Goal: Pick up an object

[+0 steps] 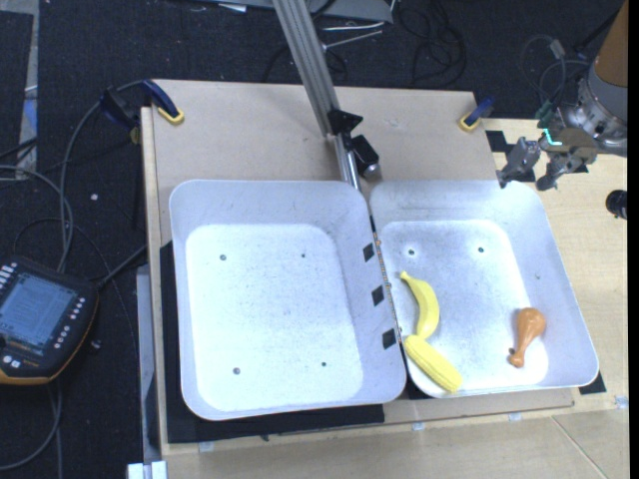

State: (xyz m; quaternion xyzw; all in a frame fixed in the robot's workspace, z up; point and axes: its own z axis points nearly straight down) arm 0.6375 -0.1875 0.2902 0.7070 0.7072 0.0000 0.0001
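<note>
A yellow banana [423, 305] lies in the right bin [454, 236] near its left wall. Just below it, a yellow oblong object [432, 364] rests at the bin's front left corner. An orange-brown drumstick-shaped toy [525, 333] lies near the bin's right front. My gripper [533, 166] hangs above the far right corner of the right bin, well away from all three objects. Its two dark fingers are spread apart with nothing between them.
The left bin [265, 297] sits beside the right one. A slanted metal pole [312, 63] rises from the bench between the bins at the back. Clamps [165, 103] sit at the bench's far corners. A teach pendant [35, 317] lies on the floor at left.
</note>
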